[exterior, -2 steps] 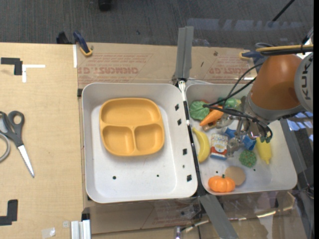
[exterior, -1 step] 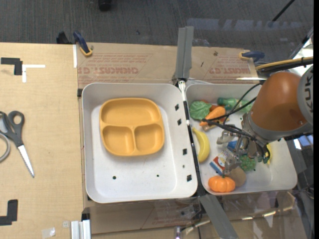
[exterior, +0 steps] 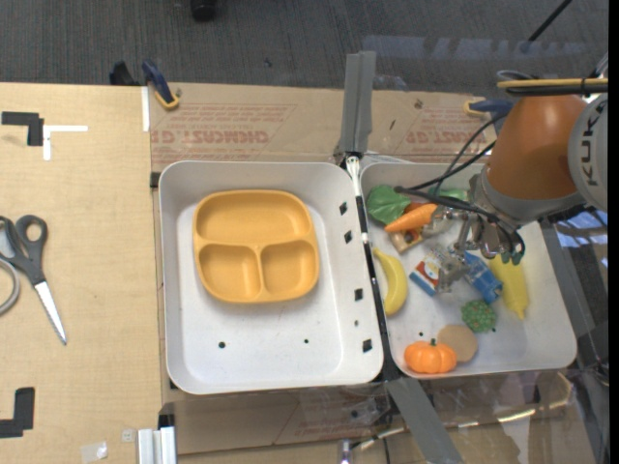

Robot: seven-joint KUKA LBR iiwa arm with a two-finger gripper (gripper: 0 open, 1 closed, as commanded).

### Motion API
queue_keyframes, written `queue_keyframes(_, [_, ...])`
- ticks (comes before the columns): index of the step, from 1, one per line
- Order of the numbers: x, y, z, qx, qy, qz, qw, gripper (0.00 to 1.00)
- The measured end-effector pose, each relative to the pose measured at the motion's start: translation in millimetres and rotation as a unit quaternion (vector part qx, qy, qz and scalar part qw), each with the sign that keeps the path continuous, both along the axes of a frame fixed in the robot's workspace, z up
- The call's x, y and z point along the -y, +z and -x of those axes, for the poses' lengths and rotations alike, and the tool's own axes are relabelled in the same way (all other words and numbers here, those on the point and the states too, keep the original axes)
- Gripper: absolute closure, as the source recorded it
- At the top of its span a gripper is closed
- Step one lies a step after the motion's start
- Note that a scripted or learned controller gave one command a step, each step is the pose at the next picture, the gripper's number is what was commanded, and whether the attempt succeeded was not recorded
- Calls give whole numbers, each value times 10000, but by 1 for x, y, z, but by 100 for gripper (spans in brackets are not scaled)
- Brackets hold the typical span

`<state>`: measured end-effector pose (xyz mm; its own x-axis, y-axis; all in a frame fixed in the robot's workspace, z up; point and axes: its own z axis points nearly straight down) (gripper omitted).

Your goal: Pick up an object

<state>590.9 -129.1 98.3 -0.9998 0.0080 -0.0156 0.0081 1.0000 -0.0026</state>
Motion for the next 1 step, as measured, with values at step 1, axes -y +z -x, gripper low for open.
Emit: queue_keyframes(1, [-31, -6, 50, -67, -544, -18, 9985, 0])
